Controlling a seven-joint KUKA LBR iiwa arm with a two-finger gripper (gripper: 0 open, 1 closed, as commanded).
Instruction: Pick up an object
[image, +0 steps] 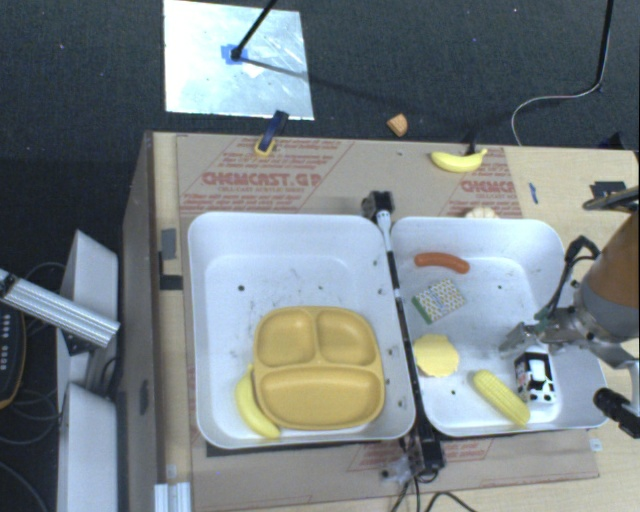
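Note:
The right bin (545, 240) holds an orange-red sausage (441, 262), a green-and-white checkered packet (439, 299), a flat yellow disc (436, 356), a yellow corn cob (500, 396) and a small black-and-white toy (537, 379). My gripper (537, 343) reaches in from the right and sits low in this bin, just above the black-and-white toy, close to the bin's right wall. Nothing is visibly held. The grey arm (610, 290) covers part of the bin's right rim.
The left bin (230, 250) carries a yellow divided plate (318, 366) with a banana (254, 408) at its lower left. On the cardboard behind the bins lie another banana (458, 159), a pale item (482, 212) and a blue-yellow tool (268, 133).

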